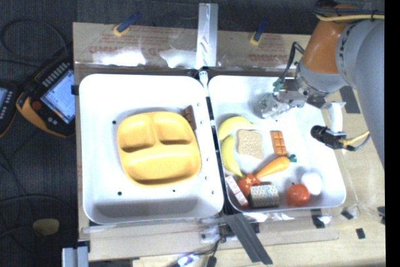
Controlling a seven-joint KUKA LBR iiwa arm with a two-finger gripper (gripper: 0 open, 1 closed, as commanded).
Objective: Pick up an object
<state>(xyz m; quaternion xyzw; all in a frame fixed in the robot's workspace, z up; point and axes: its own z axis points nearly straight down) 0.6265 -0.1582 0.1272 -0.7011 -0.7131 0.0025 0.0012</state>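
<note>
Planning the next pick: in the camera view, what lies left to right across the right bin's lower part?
Banana → bread slice → carrot → tomato → white egg.

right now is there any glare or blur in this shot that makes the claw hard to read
In the camera view, the white bins are bright and a bit washed out, and the claw is small and soft against that white, so its finger state is unclear; the plastic sheet behind the bins shows glare; the yellow tray and the carrot read sharply.
</note>
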